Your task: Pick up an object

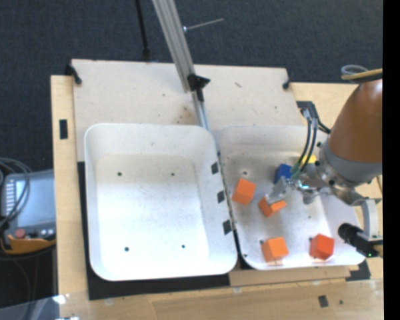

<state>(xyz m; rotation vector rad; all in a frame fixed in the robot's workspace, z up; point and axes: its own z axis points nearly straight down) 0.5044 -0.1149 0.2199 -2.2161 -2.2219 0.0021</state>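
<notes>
The gripper (pixel 278 195) reaches down into the right bin (pixel 253 145), its fingers closed around a small orange block (pixel 272 207) near the bin's middle. A blue block (pixel 283 173) sits just behind it, partly hidden by the wrist. Three more orange blocks (pixel 244 191) (pixel 275 249) (pixel 322 247) lie around it.

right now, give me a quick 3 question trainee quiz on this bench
1. True or false: the left bin holds an orange block.
2. How many orange blocks lie in the right bin?
3. Which thing lies nearest the gripper? A) blue block B) red block C) the orange block at mid-bin

Key: 1 false; 2 three, at, mid-bin and; 3 C.
</notes>
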